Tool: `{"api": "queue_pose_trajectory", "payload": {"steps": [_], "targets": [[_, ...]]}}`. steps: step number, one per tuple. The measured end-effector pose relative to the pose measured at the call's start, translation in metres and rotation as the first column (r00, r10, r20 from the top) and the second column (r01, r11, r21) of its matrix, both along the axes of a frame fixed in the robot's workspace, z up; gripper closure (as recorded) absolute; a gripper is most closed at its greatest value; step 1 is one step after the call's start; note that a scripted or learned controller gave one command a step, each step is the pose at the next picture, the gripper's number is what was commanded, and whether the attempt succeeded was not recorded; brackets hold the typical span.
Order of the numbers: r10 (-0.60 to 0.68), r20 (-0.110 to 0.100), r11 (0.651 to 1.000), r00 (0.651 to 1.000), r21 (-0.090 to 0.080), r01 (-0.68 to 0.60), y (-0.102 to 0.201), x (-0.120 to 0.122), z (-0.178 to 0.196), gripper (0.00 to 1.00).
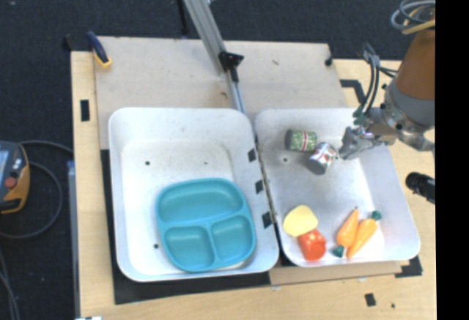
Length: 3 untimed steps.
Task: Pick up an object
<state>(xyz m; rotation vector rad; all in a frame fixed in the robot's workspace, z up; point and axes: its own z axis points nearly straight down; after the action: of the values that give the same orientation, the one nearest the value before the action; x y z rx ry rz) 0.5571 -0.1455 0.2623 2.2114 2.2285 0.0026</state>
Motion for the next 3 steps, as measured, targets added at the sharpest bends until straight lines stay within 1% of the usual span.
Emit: {"api": "queue_pose_trajectory", "payload": {"steps": [1, 3], "targets": [[-0.001, -0.002, 1.0, 1.0, 0.0, 0.001, 0.043, 0.012, -0.01, 1.0], [0.001, -0.001, 1.0, 1.0, 0.002, -0.001, 0.159, 0.027, 0.0, 1.0]]}}
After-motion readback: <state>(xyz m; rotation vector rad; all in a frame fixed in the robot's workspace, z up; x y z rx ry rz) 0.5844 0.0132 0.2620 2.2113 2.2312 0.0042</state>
